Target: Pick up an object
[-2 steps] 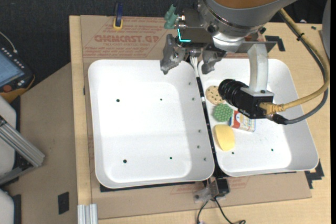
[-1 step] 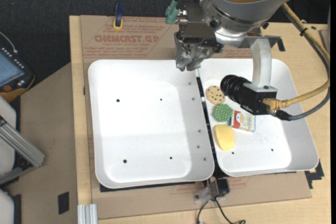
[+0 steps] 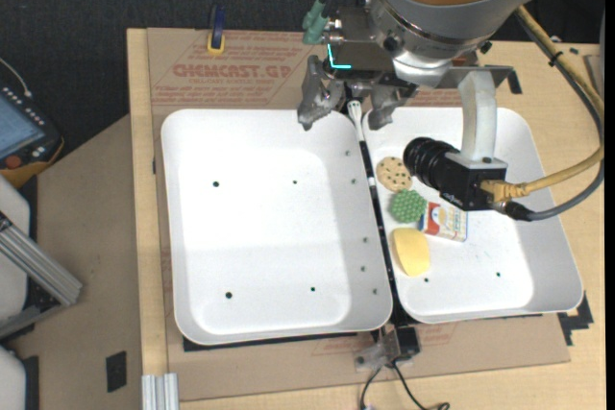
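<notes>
nearest to me i see the front edge of the tabletop [image 3: 288, 365], a cardboard sheet under both bins, with a small connector and cable [image 3: 389, 355] dangling at the seam. the left bin [image 3: 192, 206] has nothing i could pick. the right bin [image 3: 538, 288] carries every candidate, and they sit bunched against its left wall: a yellow piece [image 3: 412, 252] closest to me, then a small red and white packet [image 3: 444, 221] just beside it, a green knobbly ball [image 3: 406, 205] touching or nearly touching the yellow piece, and a round tan cookie [image 3: 391, 172] furthest back. i judge they lie there loose, so nothing is stacked. a black cylinder on a white bracket [image 3: 450, 170] hangs off the arm's wrist, with a yellow hose, and covers part of the packet, so i can't read that item fully. further back, the gripper [image 3: 344, 108] hovers over the divider between the bins, at their far edge, with its two grey fingers [image 3: 312, 106] spread and nothing between them. i read this as a pose above the bins prior to a descent, since no object is under it. the bin wall next to the cluster looks like the main obstacle; a finger could catch on it. beyond are the printed cardboard and a blue and yellow clip [image 3: 217, 32].
</notes>
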